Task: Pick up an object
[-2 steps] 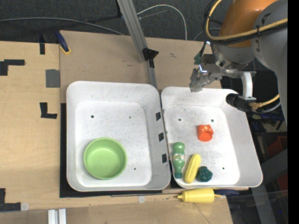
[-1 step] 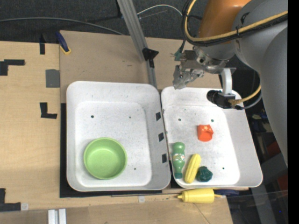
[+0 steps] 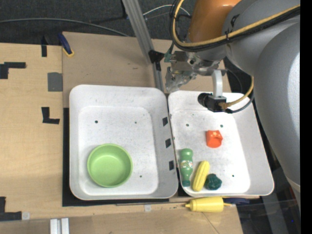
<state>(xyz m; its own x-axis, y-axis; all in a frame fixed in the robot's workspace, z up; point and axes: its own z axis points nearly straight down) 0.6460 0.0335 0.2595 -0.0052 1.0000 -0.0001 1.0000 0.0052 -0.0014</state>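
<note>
In the camera view, two white bins are seen side by side on the bench (image 3: 29,145). The left bin (image 3: 78,99) carries a green bowl (image 3: 109,165) near its front left corner. In the right bin (image 3: 243,130), an orange block (image 3: 214,138) lies alone toward the middle, well apart from the rest. Along the front left corner of that bin a green bottle-like piece (image 3: 185,161), a yellow banana-shaped piece (image 3: 200,175) and a small dark green lump (image 3: 212,182) are gathered, the yellow one touching or nearly touching both neighbours. A yellow object (image 3: 207,204) lies on the bench just outside the front edge of the right bin.

The hand (image 3: 178,79) is held above the far edge where the two bins meet, well apart from every object. Whether it is released or clenched cannot be told, since its tip is blurred against the bin rim and the metal post (image 3: 141,28). Nothing is seen between its tips.

The task is judged to be at its start: no object has been lifted, and all lie at rest. The choice of a target, the descent, the closing and the lift are all judged to be left.
</note>
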